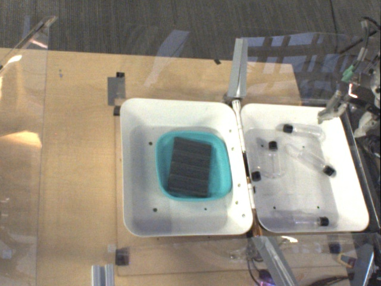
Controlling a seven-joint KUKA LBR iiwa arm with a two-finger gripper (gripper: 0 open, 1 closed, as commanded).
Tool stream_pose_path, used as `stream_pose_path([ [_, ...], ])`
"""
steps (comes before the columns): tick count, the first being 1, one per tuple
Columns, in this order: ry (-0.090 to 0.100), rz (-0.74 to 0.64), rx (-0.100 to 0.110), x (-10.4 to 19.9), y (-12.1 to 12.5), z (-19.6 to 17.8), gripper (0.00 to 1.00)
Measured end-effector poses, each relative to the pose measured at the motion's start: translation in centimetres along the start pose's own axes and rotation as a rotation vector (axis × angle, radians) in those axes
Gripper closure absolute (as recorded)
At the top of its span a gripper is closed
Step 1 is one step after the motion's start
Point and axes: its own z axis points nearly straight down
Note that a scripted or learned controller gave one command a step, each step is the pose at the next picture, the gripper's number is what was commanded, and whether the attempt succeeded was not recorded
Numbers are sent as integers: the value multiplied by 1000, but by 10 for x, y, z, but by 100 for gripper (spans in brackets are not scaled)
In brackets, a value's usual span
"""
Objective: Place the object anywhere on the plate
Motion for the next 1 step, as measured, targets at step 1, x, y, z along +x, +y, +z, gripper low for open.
stream_pose_path([
  [1,-1,90,3,-43,-45,-1,0],
])
